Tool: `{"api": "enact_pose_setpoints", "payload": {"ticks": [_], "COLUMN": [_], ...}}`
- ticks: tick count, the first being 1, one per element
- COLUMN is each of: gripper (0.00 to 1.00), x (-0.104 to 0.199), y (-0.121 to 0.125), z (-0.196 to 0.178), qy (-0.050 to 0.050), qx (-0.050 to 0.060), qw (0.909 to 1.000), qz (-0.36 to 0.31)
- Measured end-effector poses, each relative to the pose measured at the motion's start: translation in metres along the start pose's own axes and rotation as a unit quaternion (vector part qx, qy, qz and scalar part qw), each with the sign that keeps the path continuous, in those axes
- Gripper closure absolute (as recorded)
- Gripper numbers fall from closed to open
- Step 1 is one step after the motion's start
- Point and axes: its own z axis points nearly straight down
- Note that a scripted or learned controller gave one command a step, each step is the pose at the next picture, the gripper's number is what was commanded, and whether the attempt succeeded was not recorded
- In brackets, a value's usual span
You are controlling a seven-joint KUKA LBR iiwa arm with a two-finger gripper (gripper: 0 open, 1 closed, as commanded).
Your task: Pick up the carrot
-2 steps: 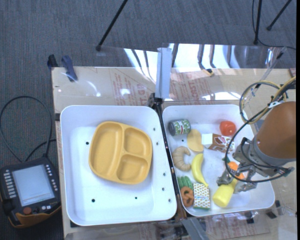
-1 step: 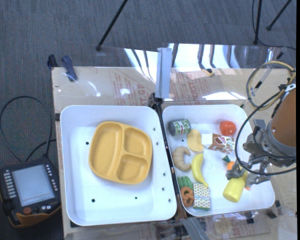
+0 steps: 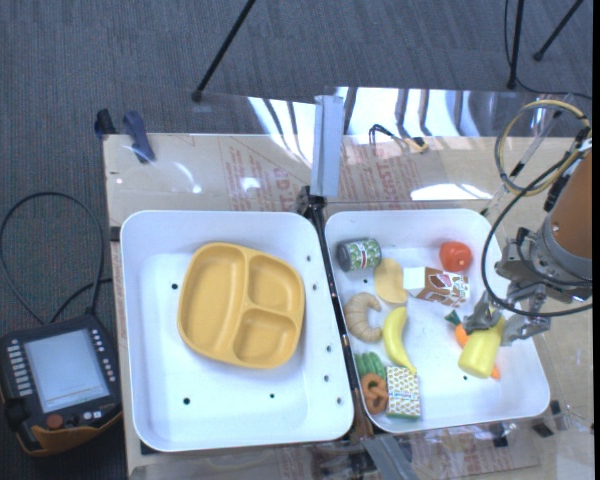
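**Gripper low over the carrot, no lift to be seen**

The gripper (image 3: 502,320) hangs at the right side of the right bin (image 3: 435,420), and from here I cannot tell how it is set. Directly beneath it lies the carrot (image 3: 463,334), orange, its green top poking out to the left, partly hidden by a yellow piece (image 3: 479,356). Whether the carrot is caught I cannot say; it looks to be resting on the bin floor. Further left sit a banana (image 3: 395,338) and a croissant (image 3: 363,315). I'd judge the approach made, with grasp and lift remaining.
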Motion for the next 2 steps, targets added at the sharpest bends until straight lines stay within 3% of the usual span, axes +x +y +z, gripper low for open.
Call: {"api": "enact_pose_setpoints", "payload": {"ticks": [1, 2], "gripper": [1.00, 1.00], "x": [-0.026, 0.002], "y": [0.054, -0.034], "z": [0.098, -0.036], "qy": [0.000, 0.000], "qx": [0.003, 0.003], "qw": [0.9990, 0.9891], "qz": [-0.044, -0.148]}}
